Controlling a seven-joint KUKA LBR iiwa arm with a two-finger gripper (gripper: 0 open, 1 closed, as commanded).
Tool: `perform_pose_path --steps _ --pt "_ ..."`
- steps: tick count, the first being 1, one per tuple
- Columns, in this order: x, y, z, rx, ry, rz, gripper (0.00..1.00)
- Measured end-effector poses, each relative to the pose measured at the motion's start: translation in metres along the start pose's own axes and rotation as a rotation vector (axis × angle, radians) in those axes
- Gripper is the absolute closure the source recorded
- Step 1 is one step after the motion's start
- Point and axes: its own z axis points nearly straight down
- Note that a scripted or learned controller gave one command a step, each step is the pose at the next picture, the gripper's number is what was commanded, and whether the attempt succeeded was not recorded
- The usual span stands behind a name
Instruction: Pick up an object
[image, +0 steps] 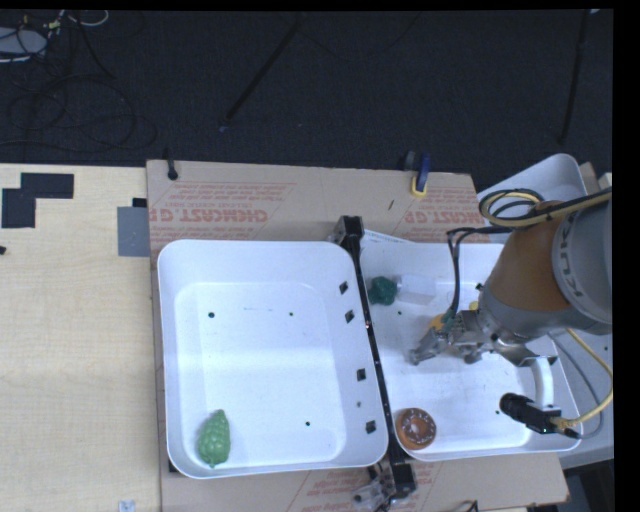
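Pincer (428, 347) low over the floor of the right bin (470, 395), towards its middle, pointing at the wall shared with the other bin. Whether it is apart or together I cannot tell from this angle. Nothing visibly held in it.

Arm (540, 280) comes in over the right rim, orange band showing above the wrist.

Step in hand, as I read it: choosing and closing on something – no pick made yet. Two candidates sit near the pincer, neither touching it:
- teal lump (382, 291), towards the far corner of the right bin, close to the shared wall, with something pale and see-through just beside it
- brown ring (414, 427), flat in the near corner of the same bin

To do it well, I would say: centre squarely over one thing before going down. Both lie close to walls, so come at them with the jaws running along the wall, not across it. The ring lies flat and may slip. The teal lump looks the easier hold.

Left bin (260, 340) – one green lump (213, 438) in its near left corner, well apart from the pincer
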Motion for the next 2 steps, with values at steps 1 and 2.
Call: perform_pose_path --steps 1,2 --pt "-0.019 0.062 -0.003 -0.013 -0.004 -0.007 0.0" --pt "-0.018 0.059 -0.013 -0.009 -0.003 -0.007 1.0"
